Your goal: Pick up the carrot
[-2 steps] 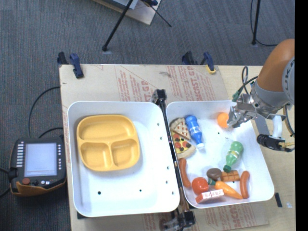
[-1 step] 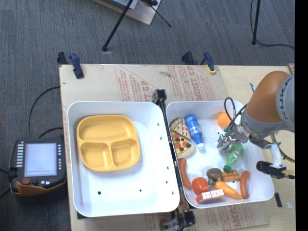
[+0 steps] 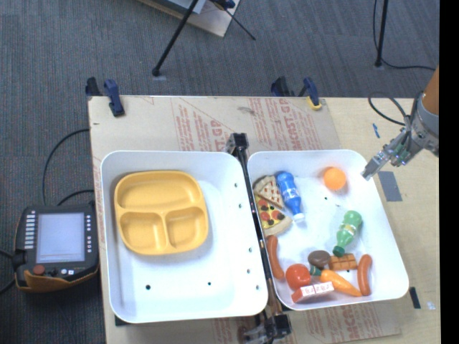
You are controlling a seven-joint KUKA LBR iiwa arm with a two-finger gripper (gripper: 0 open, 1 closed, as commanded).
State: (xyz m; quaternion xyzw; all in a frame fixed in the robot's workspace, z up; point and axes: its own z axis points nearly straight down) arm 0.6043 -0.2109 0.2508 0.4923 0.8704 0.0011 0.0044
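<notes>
Carrot in right bin | plate in left bin | pincer grip unclear

The carrot is a small orange toy, tapered, lying flat on the floor of the right-hand bin, down in that bin's near corner. Its long axis runs at a slant, with the thicker end up and to the left and the thin point aimed down and to the right. It sits in a crowded heap of toy food, pressed against its neighbours on several sides. Its surface is plain orange. Nothing is gripping it.
</notes>
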